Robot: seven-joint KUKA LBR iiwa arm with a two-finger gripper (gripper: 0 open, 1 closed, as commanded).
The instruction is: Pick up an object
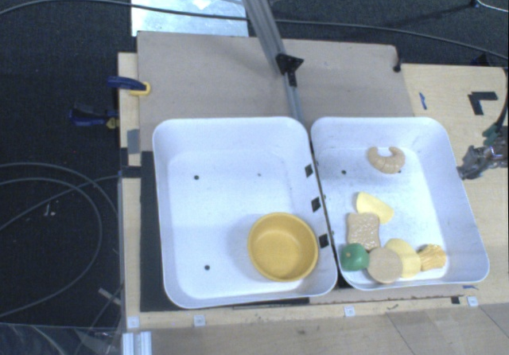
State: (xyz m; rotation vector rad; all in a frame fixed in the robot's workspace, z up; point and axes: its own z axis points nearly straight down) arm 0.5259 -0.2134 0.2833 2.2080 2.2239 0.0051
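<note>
Landmark: the divider where the two white bins meet.

Left bin (179, 146): one yellow bowl (282, 246), upright, in the corner nearest the divider and the front wall. Looks like light, stiff plastic with a smooth rim; probably slippery, best pinched across the rim on the side facing away from the divider. Plenty of bare floor beyond it.

Right bin (429, 134): several small toy-food pieces.
- Tan curled pastry (386, 159), alone toward the back, well apart from the divider and from every wall. Likely light and firm; the easiest candidate, taken across its narrow middle, with open room on all sides for descent.
- Pale yellow wedge (374, 206), just beside the divider's midpoint.
- Tan cracker (363, 230), touching or nearly touching the wedge.
- Green piece (354, 256), closest to the divider at the front corner.
- Round beige disc (385, 265), lying against a yellow lump (405, 253) and the green piece.
- Small corn-like piece (433, 256), farthest from the divider in the front cluster.

The front cluster is crowded and hugs the front wall; fingers would likely nudge neighbours there.

Gripper (477, 161): at the right bin's far rim, away from the divider, outside the bin. Too small and dark to judge; I cannot tell whether the jaws are apart or together. Nothing appears held.
</note>
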